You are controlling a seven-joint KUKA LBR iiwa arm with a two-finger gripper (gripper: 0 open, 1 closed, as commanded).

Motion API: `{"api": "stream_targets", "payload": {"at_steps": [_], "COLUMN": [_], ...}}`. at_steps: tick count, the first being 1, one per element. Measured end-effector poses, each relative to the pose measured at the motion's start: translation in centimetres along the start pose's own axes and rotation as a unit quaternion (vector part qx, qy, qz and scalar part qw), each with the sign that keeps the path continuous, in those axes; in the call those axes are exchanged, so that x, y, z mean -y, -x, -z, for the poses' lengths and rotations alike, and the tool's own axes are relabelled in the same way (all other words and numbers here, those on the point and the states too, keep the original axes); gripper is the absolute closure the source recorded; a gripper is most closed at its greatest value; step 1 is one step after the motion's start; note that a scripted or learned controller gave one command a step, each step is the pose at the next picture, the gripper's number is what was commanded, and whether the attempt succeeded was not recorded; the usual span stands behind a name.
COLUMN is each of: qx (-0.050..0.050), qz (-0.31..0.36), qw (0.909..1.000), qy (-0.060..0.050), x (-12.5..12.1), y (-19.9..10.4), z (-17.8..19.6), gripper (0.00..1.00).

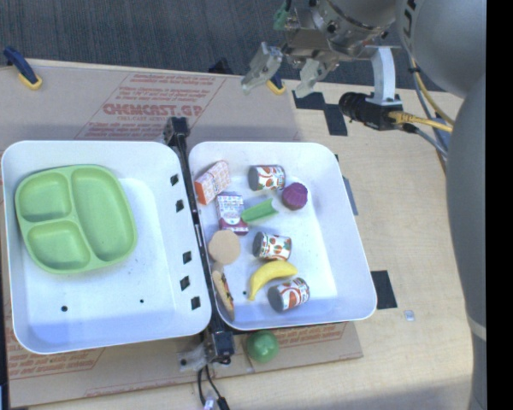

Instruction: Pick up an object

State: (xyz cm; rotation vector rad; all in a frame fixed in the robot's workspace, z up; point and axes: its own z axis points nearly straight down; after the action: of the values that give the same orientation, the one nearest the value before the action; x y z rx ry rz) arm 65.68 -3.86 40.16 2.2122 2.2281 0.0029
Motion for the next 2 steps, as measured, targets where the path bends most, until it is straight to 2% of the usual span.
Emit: {"api": "stream_targets", "payload": {"at_steps": [1, 2], "qx": [0.0, 0.001], "qz": [-0.001, 0.0], "qw": [1.0, 1.0], "qy": [-0.004, 0.0], "x": [0.1, 0.0], "y": [3.1, 1.2], "z": [-13.3, 2.5], "gripper": [0.0, 0.0]}}
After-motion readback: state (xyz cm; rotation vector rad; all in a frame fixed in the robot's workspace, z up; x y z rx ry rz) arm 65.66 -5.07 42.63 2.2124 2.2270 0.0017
